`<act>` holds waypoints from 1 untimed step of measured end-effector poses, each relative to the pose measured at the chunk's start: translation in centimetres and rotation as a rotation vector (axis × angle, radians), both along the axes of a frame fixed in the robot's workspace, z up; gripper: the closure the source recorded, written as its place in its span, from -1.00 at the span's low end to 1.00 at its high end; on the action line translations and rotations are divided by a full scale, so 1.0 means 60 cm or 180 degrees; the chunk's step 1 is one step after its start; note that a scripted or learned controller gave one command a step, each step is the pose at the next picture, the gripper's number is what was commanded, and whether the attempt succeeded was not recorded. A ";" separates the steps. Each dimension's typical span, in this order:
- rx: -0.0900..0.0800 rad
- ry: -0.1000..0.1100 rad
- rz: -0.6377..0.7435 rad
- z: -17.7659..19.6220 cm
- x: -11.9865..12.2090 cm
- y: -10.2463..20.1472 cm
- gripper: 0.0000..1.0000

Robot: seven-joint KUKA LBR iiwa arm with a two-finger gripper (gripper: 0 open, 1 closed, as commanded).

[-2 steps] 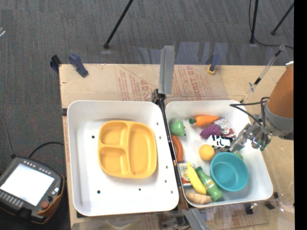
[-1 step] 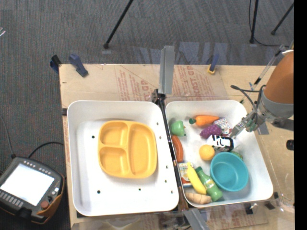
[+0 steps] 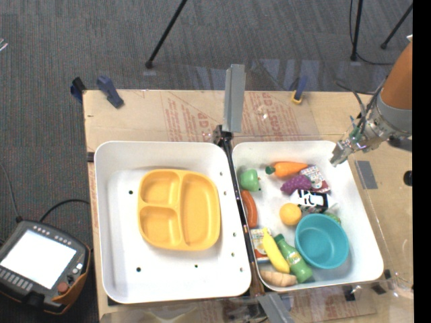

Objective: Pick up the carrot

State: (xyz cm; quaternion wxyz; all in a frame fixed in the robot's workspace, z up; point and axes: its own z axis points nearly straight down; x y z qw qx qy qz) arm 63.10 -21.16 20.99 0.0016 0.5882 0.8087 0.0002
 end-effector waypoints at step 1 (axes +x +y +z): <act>0.0006 0.0029 -0.1992 -0.088 -0.049 0.017 1.00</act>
